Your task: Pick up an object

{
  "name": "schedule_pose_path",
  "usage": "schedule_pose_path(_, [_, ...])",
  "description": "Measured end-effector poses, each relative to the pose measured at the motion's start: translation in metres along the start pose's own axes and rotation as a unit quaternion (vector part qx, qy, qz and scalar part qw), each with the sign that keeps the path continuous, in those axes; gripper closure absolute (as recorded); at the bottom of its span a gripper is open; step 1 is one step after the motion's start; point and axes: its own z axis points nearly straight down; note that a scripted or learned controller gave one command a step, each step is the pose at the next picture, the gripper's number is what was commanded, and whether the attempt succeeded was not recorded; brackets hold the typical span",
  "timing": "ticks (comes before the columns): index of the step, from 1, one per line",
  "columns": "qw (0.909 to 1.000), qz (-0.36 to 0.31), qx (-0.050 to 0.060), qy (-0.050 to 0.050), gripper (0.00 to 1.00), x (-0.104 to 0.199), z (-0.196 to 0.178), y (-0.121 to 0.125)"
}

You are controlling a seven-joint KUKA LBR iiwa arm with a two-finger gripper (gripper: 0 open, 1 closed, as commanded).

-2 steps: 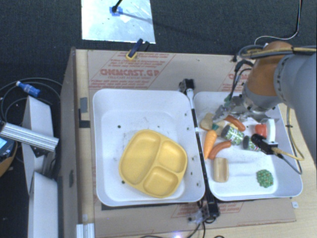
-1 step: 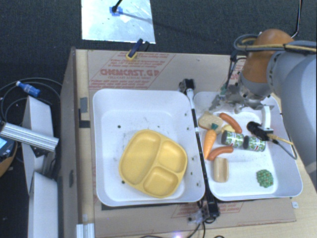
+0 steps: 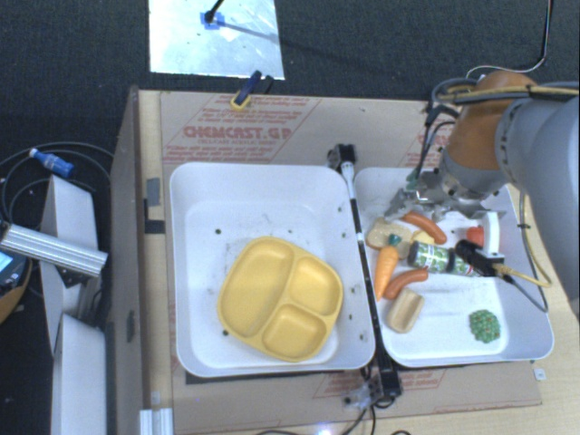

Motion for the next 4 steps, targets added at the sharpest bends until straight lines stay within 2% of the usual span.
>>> schedule_pose_path(1, [1.0,0.0,-0.002,-0.002,0.0,0.024,-0.001,-0.026])
schedule_pose_path(2, [1.0,0.0,-0.001,0.0,0.0,0.008,-0.001,-0.064])
schedule_pose_path(3, [1.0,0.0,0.0,0.0,0.0,-0.036,-0.001,-0.069])
schedule_pose_path(4, [1.0,0.0,-0.002,0.001,1.0,-0.035,-0.012,-0.067])
